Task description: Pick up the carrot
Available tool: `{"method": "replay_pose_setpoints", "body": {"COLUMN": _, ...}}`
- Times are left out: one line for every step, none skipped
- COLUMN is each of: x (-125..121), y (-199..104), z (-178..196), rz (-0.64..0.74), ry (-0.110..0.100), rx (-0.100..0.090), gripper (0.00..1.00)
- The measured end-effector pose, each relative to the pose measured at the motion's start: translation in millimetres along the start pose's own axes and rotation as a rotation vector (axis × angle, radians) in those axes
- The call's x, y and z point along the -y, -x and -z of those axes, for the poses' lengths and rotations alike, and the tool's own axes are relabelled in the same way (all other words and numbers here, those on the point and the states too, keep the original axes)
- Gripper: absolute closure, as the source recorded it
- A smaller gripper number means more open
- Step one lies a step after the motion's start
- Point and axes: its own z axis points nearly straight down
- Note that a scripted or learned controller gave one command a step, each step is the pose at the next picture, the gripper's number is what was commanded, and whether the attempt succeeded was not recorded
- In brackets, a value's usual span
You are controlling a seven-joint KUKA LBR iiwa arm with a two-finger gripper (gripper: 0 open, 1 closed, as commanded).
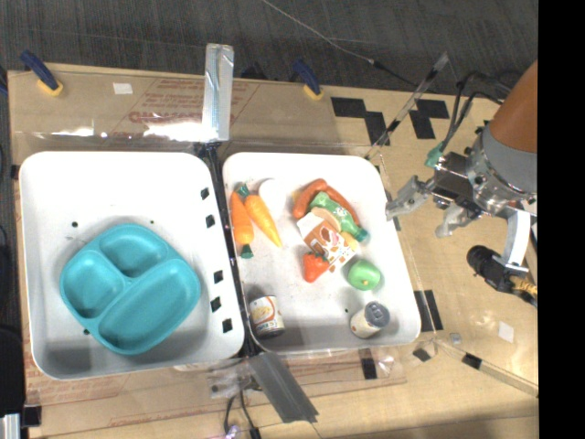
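Two orange carrots lie side by side at the left end of the right bin (384, 176): one carrot (241, 224) runs along the divider, and the other carrot (262, 218) is angled just to its right. My gripper (417, 221) hovers outside the bin, past its right wall, well to the right of both carrots. Its fingers are spread apart and open, with nothing between them.
The right bin also holds a white item (269, 191), a red-orange sausage (315, 194), a green packet (340, 216), a small carton (327, 240), a red fruit (314, 266), a green apple (364, 274) and two cans (265, 315). A blue divided plate (128, 286) sits in the left bin.
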Motion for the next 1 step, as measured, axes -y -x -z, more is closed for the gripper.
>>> {"method": "replay_pose_setpoints", "body": {"x": 2.6, "y": -4.4, "z": 2.8, "rz": -0.304, "ry": 0.001, "rx": 0.000, "gripper": 0.00}}
